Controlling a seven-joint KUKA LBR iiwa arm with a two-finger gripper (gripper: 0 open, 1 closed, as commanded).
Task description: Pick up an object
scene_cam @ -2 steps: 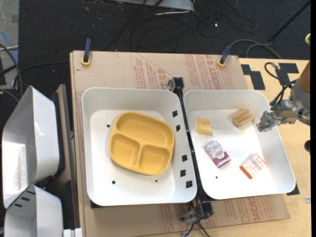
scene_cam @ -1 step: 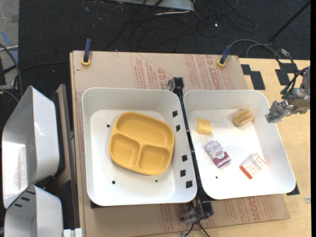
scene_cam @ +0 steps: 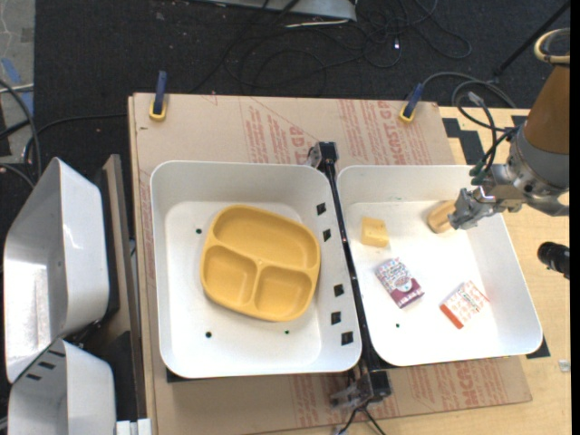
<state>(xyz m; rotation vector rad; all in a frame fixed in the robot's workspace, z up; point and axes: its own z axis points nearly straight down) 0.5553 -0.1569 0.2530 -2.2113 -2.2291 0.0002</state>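
Note:
The right bin [scene_cam: 507,333] holds a pale yellow block [scene_cam: 374,232] near its left side, a purple-and-white packet [scene_cam: 399,283] in the middle, an orange-and-white packet [scene_cam: 464,304] to the right of it, and a tan piece [scene_cam: 441,216] at the back. My gripper [scene_cam: 470,208] hangs over the bin's back right part, right beside the tan piece and touching or nearly touching it. The fingers are too small and dark to read.
The left bin [scene_cam: 181,333] holds a yellow divided tray [scene_cam: 259,263]. A black divider with clips [scene_cam: 340,252] runs between the bins. Two white containers [scene_cam: 45,270] stand off the bench at the left. Cables lie behind the bench.

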